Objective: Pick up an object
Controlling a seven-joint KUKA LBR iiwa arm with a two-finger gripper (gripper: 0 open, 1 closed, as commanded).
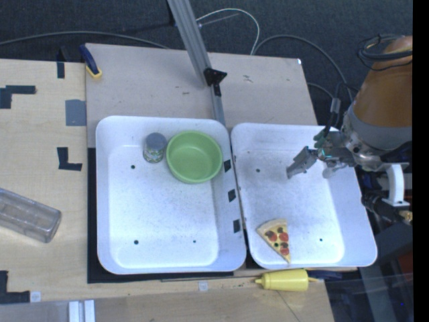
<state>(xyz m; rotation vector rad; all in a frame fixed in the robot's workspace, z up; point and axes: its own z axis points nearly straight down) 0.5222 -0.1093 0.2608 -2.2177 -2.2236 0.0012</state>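
My gripper [315,167] hovers over the upper right part of the right bin [355,247]. Its two dark fingers are spread apart, open, with only bare white bin floor between them. A toy pizza slice [275,237] lies near the front of that bin, well below the gripper. In the left bin [107,240], a green bowl [194,156] sits at the back right corner. A small grey can [155,147] stands just to the bowl's left.
A yellow mustard bottle [284,280] lies on the bench just past the right bin's front rim. A clear plastic container [27,215] rests at the far left. A slanted metal pole [193,39] comes down to the back rim between the bins.
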